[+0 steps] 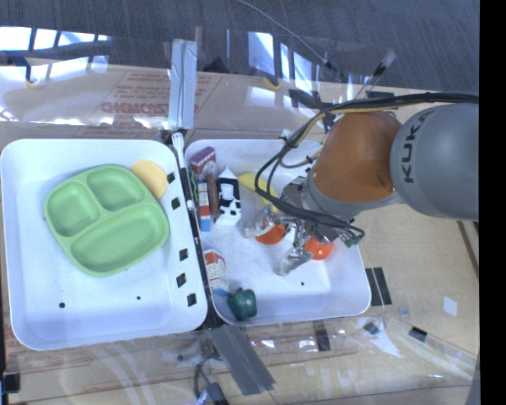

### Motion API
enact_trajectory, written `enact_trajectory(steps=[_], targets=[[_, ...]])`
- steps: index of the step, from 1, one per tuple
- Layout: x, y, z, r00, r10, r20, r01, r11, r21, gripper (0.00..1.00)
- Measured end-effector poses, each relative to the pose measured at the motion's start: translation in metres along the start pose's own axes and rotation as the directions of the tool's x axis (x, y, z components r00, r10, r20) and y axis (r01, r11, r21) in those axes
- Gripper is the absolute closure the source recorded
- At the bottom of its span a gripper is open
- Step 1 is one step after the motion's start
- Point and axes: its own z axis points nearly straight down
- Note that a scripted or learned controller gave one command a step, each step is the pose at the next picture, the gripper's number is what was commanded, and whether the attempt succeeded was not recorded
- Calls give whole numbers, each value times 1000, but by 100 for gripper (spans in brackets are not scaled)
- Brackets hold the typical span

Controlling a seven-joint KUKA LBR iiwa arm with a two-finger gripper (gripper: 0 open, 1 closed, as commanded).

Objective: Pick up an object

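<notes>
Gripper point(292, 258) low inside right bin point(346, 289), fingers tilted down-left; cannot tell jaw spread, nothing visibly pinched. Orange objects point(272, 233) just beside fingers, touching or nearly. Dark green object point(243, 304) near front rim. Clutter along divider wall. Bare floor front-right. Left bin point(25, 226) holds green divided plate point(107, 218), yellow object point(151, 175).

White capitals "KUKA" run sideways down the grey arm point(430, 154) at right | faint red print on the clear sheet point(126, 99) behind the bins, too pale and glare-washed to read | labels on small packages point(204, 194) in the right bin point(341, 298) illegible
</notes>
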Motion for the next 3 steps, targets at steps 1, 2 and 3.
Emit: enact_trajectory(steps=[1,2,3], targets=[[-2,2,-7,1000,-7,-2,7,1000,-5,100],[-2,2,-7,1000,-7,-2,7,1000,-5,0],[-4,4,-14,1000,-12,-3,12,1000,-8,100]])
